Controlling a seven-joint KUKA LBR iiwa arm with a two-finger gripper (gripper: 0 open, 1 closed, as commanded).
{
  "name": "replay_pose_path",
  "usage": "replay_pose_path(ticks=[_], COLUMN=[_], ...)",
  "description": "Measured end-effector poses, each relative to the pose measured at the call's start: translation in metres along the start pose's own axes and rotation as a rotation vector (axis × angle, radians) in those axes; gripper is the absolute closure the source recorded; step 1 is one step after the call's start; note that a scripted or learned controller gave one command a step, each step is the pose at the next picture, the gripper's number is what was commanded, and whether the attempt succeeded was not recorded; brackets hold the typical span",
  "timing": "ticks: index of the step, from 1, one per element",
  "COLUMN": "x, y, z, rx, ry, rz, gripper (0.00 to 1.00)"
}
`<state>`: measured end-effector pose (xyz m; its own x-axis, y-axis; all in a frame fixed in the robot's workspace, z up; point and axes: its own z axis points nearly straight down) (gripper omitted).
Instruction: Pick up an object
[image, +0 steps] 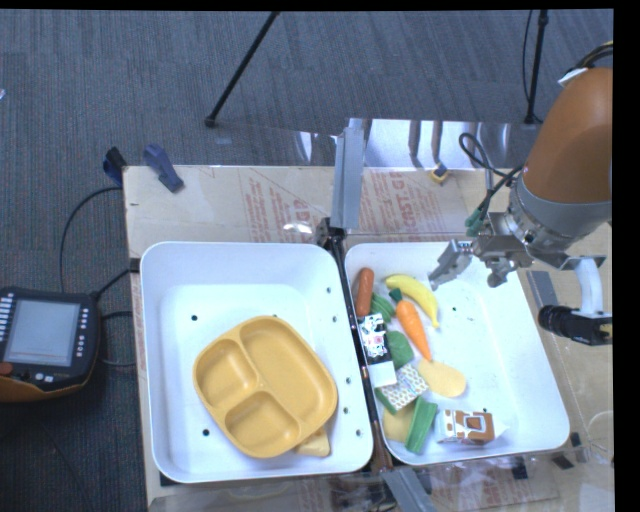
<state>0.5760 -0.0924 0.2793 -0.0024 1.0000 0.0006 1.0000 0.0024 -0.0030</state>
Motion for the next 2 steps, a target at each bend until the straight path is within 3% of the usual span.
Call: replay_pose_path(ticks=[1,2], x=[0.012,0.024], y=[-0.028,0.020], z=[0.150,0.090], rx=[0.000,-0.006], ry=[0.001,-0.001], rz=[-0.181,-0.250], gripper=[0.00,0.00])
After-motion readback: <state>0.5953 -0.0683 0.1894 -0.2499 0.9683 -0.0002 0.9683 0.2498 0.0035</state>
